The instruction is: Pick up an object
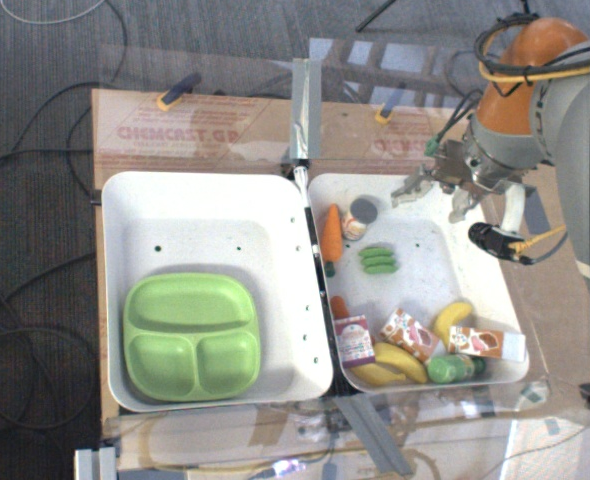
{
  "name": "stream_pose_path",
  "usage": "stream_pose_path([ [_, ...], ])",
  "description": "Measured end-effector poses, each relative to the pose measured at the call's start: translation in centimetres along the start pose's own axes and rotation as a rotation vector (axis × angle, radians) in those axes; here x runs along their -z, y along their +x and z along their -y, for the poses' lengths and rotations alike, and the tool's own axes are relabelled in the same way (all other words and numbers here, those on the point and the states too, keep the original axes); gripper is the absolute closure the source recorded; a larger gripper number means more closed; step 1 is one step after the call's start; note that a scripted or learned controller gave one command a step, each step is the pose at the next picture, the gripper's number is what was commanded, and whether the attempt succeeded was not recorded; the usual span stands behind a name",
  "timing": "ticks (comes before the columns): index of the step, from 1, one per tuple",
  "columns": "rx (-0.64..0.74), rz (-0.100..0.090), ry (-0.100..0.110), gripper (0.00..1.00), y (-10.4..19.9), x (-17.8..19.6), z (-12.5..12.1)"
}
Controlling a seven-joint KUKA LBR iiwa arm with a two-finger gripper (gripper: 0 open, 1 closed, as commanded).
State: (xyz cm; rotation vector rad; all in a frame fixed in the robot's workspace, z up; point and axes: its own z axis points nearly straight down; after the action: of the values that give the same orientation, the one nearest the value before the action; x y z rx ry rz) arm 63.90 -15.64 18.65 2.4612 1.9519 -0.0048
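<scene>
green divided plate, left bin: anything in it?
Empty. All three compartments of the green plate show bare green; it lies flat in the left bin.

I can't make out the gripper [437, 190] fingers' spacing; they blur against the right bin [495, 278] rim. The arm [565, 118] is cut off at the right edge. Labels on the cartons [407, 330] are unreadable.

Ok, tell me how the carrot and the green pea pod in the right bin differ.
Colour: the carrot is orange, the pea pod green. Shape: the carrot is long and slim, the pea pod short and stubby. Pose: the carrot runs along the right bin's left wall, lengthwise up the view, while the pea pod lies crosswise, out on the open floor. Both lie flat in the bin's upper half, away from the gripper.
</scene>
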Motion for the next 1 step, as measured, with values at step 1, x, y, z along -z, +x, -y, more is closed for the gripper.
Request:
stream_pose_path([
  [1,-0.001,-0.002,-0.008,0.0,4.23,-9.8,6.24],
])
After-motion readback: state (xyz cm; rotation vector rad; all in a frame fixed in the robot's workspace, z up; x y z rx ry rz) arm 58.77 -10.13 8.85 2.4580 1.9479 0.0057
